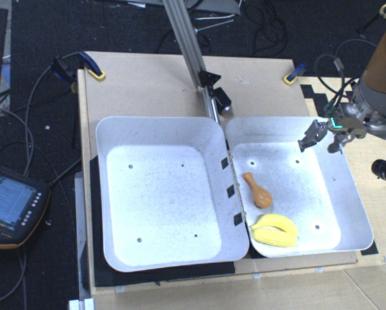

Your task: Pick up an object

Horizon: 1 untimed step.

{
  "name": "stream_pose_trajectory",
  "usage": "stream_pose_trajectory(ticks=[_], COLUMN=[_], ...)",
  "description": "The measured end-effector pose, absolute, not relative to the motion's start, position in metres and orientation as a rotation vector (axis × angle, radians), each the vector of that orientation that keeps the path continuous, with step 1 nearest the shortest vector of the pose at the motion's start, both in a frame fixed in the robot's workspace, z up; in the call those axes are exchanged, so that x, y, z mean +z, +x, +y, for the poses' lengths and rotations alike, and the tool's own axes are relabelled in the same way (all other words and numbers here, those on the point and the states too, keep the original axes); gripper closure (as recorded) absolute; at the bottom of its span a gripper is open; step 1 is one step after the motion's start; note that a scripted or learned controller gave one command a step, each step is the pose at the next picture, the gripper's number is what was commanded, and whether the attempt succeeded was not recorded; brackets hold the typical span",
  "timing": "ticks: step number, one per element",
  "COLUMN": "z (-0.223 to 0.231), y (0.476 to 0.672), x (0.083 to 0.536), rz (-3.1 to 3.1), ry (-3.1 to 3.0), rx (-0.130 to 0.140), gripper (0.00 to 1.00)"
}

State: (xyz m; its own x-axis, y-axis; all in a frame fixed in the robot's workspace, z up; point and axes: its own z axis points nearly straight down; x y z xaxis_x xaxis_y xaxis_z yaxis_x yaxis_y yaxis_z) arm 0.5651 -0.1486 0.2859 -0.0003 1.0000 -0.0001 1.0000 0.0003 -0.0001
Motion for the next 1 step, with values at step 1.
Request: stream_pose_trajectory(ticks=[1], z=[-0.1486], y=[0.5651], x=[0.2859], rz=[2.222], ry=[2.221], rx=[0.000], gripper=[0.00])
